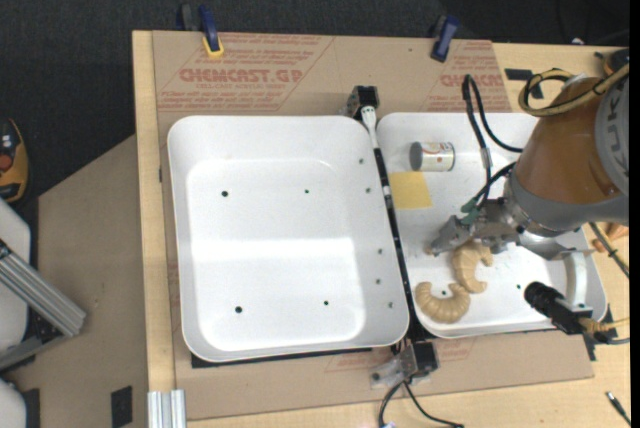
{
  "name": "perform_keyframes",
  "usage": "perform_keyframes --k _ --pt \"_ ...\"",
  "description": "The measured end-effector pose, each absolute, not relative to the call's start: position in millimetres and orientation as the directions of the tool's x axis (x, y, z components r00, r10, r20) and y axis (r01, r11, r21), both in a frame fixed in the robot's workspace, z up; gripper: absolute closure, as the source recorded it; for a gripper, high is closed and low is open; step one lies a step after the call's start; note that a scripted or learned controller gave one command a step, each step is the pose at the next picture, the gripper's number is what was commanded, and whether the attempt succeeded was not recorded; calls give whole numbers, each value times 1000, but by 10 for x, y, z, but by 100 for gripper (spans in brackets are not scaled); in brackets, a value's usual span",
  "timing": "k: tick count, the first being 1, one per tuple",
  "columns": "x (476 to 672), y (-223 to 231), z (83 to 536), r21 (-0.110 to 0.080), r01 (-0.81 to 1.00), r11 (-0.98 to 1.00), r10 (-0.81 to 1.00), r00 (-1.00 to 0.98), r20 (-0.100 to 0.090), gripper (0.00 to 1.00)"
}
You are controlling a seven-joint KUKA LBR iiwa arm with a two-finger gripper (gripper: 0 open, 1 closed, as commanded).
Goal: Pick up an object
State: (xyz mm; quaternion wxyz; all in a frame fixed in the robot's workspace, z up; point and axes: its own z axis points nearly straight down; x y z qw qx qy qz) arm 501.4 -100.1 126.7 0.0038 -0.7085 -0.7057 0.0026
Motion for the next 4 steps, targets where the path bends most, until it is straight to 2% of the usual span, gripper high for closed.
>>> perform_keyframes --k 1,2,3,4 --pt "4772 -938 823 -5 1000 -3 1000 3 2 0" --pt "5643 -956 854 9 1000 4 1000 -4 -2 0" --pt "5606 -963 953 4 1000 1 1000 -1 -2 100" --pt "6208 -329 1916 15 1000 9 1000 -9 1 100"
